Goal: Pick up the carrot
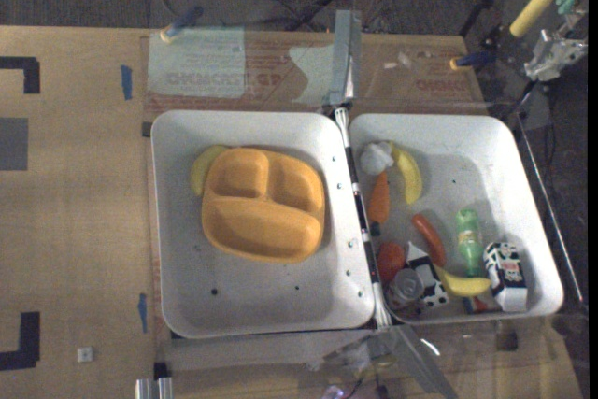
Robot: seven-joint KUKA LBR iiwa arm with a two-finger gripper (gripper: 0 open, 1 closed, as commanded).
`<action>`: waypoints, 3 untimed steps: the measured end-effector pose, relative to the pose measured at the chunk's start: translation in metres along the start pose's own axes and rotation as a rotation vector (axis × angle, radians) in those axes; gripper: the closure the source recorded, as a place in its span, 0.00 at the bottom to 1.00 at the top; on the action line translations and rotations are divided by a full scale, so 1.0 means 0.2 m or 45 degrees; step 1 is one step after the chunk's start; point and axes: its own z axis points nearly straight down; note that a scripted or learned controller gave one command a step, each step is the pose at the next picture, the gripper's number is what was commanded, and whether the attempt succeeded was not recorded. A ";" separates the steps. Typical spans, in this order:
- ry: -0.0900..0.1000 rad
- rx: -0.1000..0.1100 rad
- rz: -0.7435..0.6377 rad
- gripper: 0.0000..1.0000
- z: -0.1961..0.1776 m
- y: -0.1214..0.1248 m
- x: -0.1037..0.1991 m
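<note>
The carrot is a small orange cone lying lengthwise in the right bin, close to its left wall. A white crumpled item touches the carrot's far end. A yellow banana curves just to its right. A red tomato-like piece sits below the carrot's near end.
The right bin also holds a red sausage shape, a green bottle, a cow-patterned carton, a second banana and a metal can. In the left bin, an orange divided plate partly covers a yellow item.
</note>
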 end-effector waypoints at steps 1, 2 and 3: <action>0.000 0.002 0.251 1.00 0.00 0.00 -0.01; 0.000 0.002 0.377 1.00 -0.27 0.00 0.06; 0.001 0.014 0.819 1.00 0.02 -0.01 0.08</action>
